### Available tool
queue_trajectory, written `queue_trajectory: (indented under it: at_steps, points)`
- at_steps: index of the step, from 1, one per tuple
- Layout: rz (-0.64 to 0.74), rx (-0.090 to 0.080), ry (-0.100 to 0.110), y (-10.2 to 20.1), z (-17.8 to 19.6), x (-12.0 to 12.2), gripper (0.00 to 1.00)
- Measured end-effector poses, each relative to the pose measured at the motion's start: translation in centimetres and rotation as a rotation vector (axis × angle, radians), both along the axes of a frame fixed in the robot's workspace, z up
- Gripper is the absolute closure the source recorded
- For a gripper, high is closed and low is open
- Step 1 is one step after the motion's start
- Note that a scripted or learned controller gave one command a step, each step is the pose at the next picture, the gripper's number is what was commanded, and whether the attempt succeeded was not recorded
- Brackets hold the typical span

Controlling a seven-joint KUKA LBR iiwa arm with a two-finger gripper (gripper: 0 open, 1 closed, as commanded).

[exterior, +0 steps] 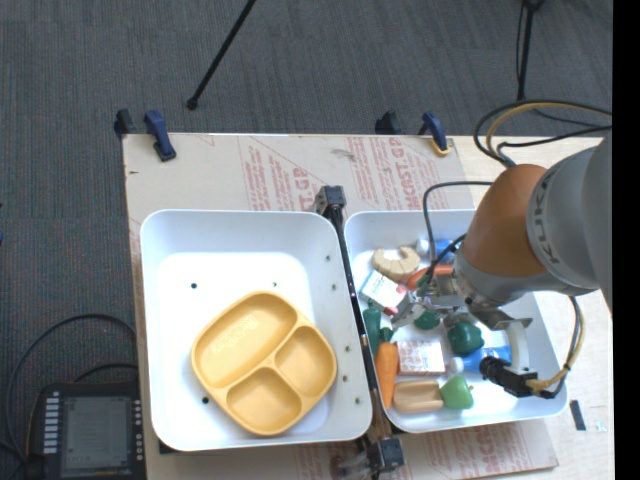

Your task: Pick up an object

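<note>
Several toys — just beneath the end effector

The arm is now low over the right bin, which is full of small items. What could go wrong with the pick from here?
1. The items in the right bin lie crowded and touching, so the gripper may close on two at once, or on none.
2. The carrot lies against the bin's left wall, so a nudge could wedge it there.
3. The cable hangs low over the bin and could snag items.
</note>
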State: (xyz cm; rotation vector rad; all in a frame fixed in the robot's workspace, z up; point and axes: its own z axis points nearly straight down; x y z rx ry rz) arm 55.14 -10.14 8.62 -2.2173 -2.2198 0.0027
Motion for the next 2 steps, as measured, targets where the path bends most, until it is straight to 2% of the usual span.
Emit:
queue_trajectory:
  at_steps: [1, 2]
  points:
    - [-0.004, 0.002, 0.003, 0.0, 0.8, 0.0, 1.00]
    - [0.004, -0.001, -0.002, 6.0, 13.8, 1.5, 1.00]
